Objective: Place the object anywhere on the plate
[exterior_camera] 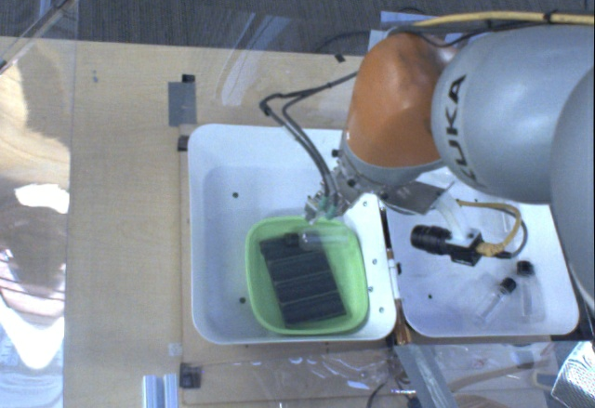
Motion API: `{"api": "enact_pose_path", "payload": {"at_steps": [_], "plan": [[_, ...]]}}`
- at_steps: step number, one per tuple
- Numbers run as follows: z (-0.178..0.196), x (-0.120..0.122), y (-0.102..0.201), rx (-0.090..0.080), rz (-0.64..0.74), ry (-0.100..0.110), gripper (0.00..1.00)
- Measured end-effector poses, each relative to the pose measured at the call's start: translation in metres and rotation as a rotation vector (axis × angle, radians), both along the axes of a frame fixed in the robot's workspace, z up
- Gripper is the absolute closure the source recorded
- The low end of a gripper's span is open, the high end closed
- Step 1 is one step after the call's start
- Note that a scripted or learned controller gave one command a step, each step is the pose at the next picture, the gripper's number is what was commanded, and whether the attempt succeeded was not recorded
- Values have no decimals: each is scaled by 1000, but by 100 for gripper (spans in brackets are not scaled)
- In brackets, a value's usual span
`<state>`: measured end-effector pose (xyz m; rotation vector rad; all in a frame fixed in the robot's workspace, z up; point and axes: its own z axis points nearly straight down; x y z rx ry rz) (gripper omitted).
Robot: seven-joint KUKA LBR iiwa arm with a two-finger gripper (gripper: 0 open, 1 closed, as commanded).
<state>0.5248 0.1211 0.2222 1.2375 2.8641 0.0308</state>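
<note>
A green, square-ish plate (352, 257) lies in the front right part of the left bin (218, 211). A black ribbed rectangular object (302, 282) lies flat on the plate, slightly slanted. My gripper (319, 222) hangs over the plate's far edge, just above the object's far end. The grey arm with its orange band (395, 99) reaches in from the right and hides the far right corner of the bin.
The right bin (437, 304) holds a small black piece (507, 285), another small dark piece (523, 269) and a clear vial-like item (488, 305) near its front right. The left bin's white floor shows left of the plate.
</note>
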Motion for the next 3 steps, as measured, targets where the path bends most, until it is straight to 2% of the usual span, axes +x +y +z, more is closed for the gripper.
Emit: {"api": "enact_pose_path", "payload": {"at_steps": [1, 2, 3], "plan": [[0, 0, 0, 0, 0, 0, 0], [-59, 53, 16, -8, 18, 22, 0], [-36, 34, -16, -9, 42, 19, 0]]}}
